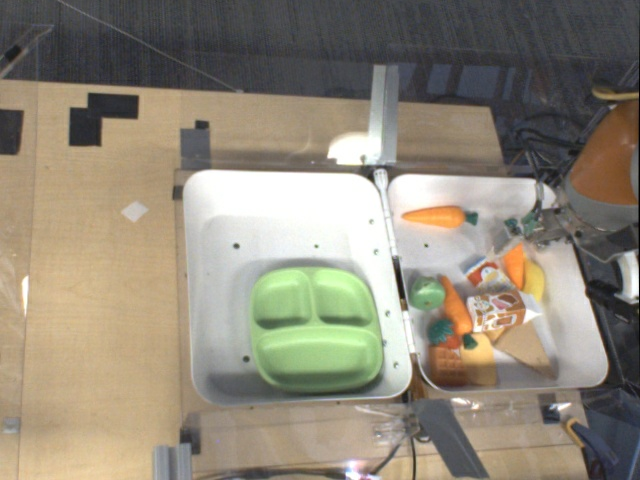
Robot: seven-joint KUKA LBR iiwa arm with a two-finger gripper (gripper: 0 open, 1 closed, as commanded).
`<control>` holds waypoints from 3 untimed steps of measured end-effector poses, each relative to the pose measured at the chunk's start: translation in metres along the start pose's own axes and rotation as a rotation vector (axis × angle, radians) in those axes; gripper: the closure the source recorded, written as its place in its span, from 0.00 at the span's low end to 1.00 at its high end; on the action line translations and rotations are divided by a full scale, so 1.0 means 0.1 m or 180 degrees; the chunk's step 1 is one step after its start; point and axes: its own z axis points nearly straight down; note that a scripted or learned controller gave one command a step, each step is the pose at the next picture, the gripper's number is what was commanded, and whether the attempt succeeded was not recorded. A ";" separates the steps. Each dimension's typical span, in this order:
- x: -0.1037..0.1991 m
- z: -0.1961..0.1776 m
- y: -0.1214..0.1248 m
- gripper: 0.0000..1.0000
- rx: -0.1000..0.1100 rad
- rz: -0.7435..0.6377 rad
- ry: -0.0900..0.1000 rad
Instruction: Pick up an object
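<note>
Gripper (527, 225) low over right bin (590, 298), near its far-right side; grip state can't be told, nothing seen grasped. Judged step: approach for pick. Nearest target: small carrot (515, 265) just below tool, leaning on yellow piece (535, 281), w/ snack packet (495, 308) alongside. Pointed orange body, smooth, tapered. Better to drop straight down, straddle carrot across narrow width, avoid snagging packet. Alt: long carrot (434, 216) to tool's left, lying flat, alone, green tip toward tool, easier clearance. Green tray (315, 328) in left bin, well apart.
</note>
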 end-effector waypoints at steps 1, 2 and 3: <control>0.01 0.01 0.20 0.00 0.0008 0.0509 -0.0004; 0.02 0.01 0.10 0.00 -0.0027 0.0687 -0.0004; 0.08 0.01 0.00 0.00 -0.0030 0.1182 -0.0005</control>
